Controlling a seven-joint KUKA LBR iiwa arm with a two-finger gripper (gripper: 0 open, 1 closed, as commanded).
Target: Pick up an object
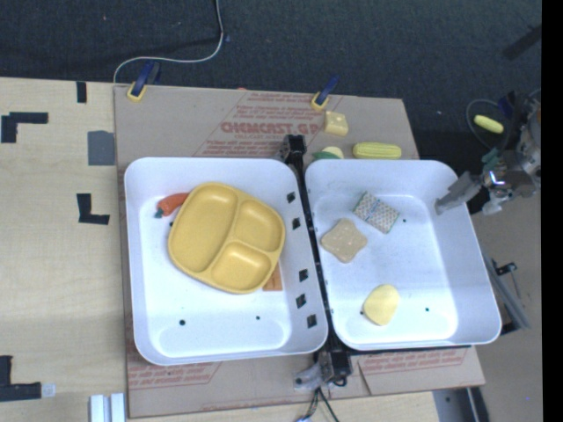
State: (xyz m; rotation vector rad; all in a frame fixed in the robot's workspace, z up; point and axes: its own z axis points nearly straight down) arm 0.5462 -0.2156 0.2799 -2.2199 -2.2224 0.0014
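Gripper [457, 196] at frame's right edge, fingers' state unclear; the lemon [381, 305] looks light, firm, rounded, best pinched across its middle

So the bench [53, 262] is light wood with a few dark tape marks near its left edge. A brown cardboard sheet [255, 121] with red print lies flat on it, clipped along the back edge. Two white bins [145, 323] sit side by side on that cardboard. Behind them on the sheet: a yellow block [336, 123] and a toy corn cob [376, 151].
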